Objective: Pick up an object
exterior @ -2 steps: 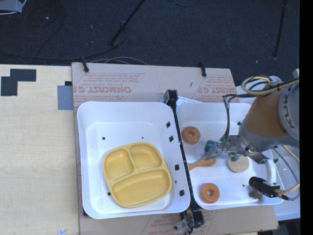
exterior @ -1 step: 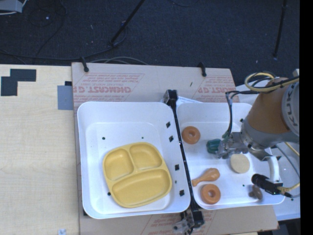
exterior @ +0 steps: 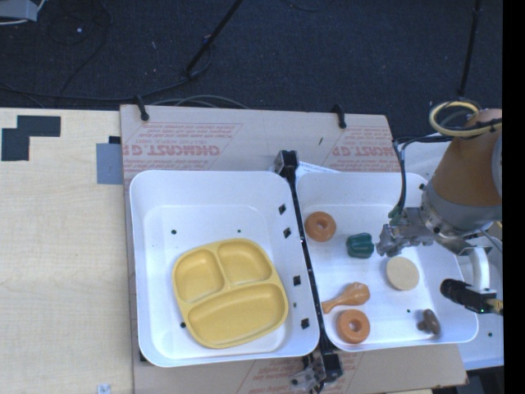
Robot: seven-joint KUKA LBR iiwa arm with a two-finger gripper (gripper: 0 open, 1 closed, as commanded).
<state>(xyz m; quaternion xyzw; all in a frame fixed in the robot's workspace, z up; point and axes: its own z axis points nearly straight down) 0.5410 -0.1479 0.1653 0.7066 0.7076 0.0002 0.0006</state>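
The right bin [exterior: 361, 194] holds a brown doughnut [exterior: 320, 226], a dark green piece [exterior: 359, 245], a pale round biscuit [exterior: 403, 273], a tan drumstick-shaped piece [exterior: 347, 296], an orange doughnut [exterior: 353, 326] and a small brown lump [exterior: 427, 322]. My gripper [exterior: 397, 240] hangs low over the right bin, just right of the green piece and directly above the biscuit. I see nothing held between its fingers.
The left bin [exterior: 164, 195] holds a yellow divided plate [exterior: 230, 290]. A black divider [exterior: 297, 245] runs between the bins. Cables and a yellow ring [exterior: 452, 118] sit near the arm at the right. Cardboard lies under both bins.
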